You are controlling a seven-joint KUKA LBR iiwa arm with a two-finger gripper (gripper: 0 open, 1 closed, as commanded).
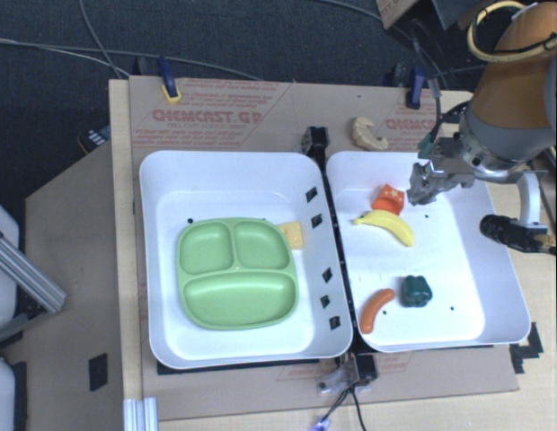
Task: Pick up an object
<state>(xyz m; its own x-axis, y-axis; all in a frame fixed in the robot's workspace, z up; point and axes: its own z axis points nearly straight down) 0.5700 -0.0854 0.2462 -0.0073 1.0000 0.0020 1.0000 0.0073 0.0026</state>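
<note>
In the right bin (494, 285) an orange-red toy vegetable (389, 197), perhaps a carrot, lay touching the far side of the banana (387, 226). The gripper (423, 191) hung just right of it; whether its fingers were spread could not be told. Nearer lay a sausage (376, 309) and a green pepper (415, 291). The left bin (162, 241) held a green divided tray (236, 272) and a yellow block (292, 234).

Banana (388, 227), sausage (375, 310) and green pepper (416, 291) crowd the right bin's (494, 285) middle; its right side lies open.
</note>
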